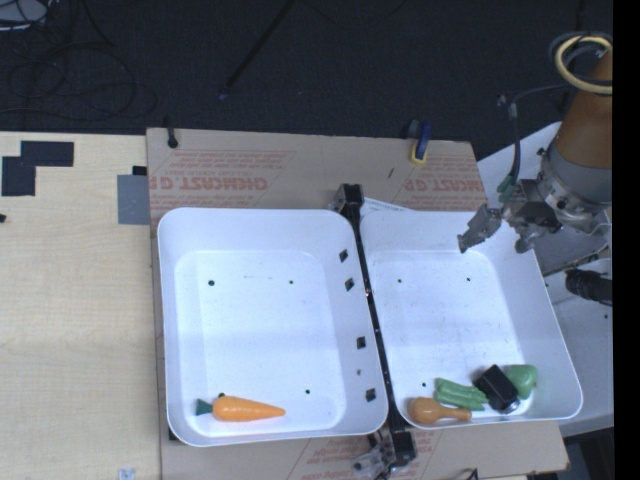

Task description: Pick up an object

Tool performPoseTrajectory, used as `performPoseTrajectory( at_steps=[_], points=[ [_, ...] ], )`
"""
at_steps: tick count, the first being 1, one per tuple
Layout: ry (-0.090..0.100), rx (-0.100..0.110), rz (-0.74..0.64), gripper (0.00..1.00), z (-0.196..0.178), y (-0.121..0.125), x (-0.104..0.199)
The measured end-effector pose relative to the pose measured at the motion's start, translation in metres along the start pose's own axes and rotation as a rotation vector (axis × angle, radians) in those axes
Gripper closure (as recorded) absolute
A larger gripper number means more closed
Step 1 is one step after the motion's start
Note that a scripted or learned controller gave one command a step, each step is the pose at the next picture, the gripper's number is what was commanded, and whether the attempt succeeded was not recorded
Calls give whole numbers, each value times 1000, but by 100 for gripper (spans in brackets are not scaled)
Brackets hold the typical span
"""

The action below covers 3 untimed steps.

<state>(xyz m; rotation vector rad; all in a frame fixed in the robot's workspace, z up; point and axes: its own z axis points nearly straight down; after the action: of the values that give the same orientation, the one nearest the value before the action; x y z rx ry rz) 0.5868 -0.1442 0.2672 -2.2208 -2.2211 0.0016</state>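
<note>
Your gripper (503, 228) hangs over the right bin's (560, 343) far right corner, fingers spread and holding nothing. The nearest objects — a black block (497, 387) on green pieces (462, 394) — crowd the near edge; the carrot (243, 408) in the left bin (165, 318) lies alone, so choose it.

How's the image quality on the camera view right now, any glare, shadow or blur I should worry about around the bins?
Camera view: both white bins are evenly lit, without strong glare; a soft shadow lies along the left bin's inner left wall; the carrot is sharp; the gripper at the right bin's far corner looks slightly soft; the background is dark.
</note>
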Motion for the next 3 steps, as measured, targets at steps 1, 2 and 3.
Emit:
performPoseTrajectory(
  at_steps=[1,2,3],
  points=[
    [2,5,-4,0,125,56,35],
    [2,-2,-4,0,77,58,100],
    [-1,-15,-2,0,-59,59,101]
  ],
)
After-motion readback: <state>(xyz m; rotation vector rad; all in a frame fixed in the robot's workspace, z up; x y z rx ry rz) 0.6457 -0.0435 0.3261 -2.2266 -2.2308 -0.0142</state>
